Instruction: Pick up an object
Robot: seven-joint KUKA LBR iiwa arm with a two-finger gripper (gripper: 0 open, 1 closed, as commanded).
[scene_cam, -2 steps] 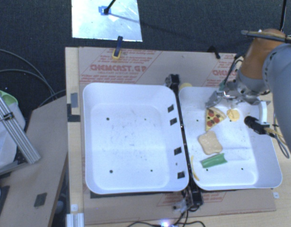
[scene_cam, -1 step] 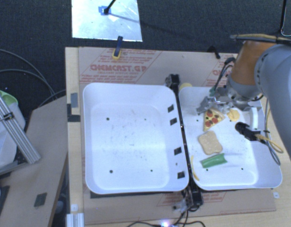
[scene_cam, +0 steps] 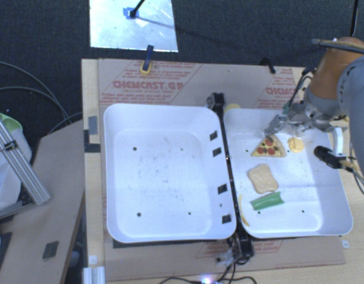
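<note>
You can't tell how the gripper (scene_cam: 280, 123) stands, its tips blurred just above the pizza slice (scene_cam: 269, 147), whose tip points toward it.

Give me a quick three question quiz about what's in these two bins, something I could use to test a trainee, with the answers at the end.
1. True or false: the pizza slice lies in the left bin.
2. Which item lies nearest the front wall of the right bin? A) bread slice B) green piece C) small yellow round piece
3. Fill in: the gripper is above the ____ bin, near its back wall.

Key:
1. False; it lies in the right bin.
2. B, the green piece.
3. Right.
</note>
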